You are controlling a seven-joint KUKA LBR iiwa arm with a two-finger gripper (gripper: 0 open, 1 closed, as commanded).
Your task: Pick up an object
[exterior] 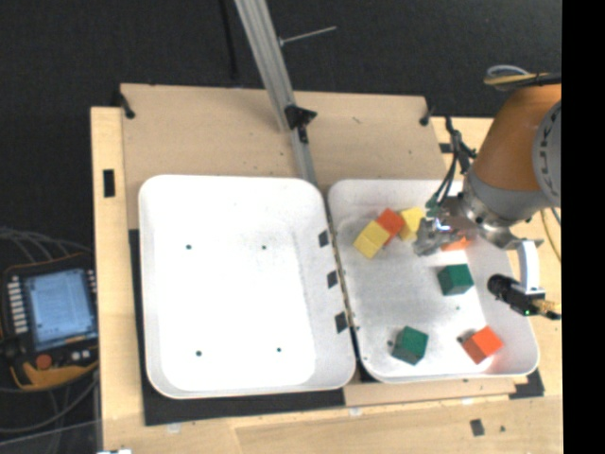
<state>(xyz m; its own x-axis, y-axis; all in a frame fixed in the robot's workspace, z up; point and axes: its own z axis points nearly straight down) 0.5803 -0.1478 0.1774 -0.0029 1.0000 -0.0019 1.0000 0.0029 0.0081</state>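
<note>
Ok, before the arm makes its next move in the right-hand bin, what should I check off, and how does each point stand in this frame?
1. Gripper over the right bin: ok, it sits low near the bin's upper middle.
2. Block within reach: ok, a small yellow block and an orange block lie just left of the gripper.
3. Target isolated: not ok, those two and a larger yellow block crowd together.
4. Object between the fingers: cannot tell, the wrist hides them.
5. Other blocks clear of the arm: ok, two green blocks and another orange block lie apart.
</note>
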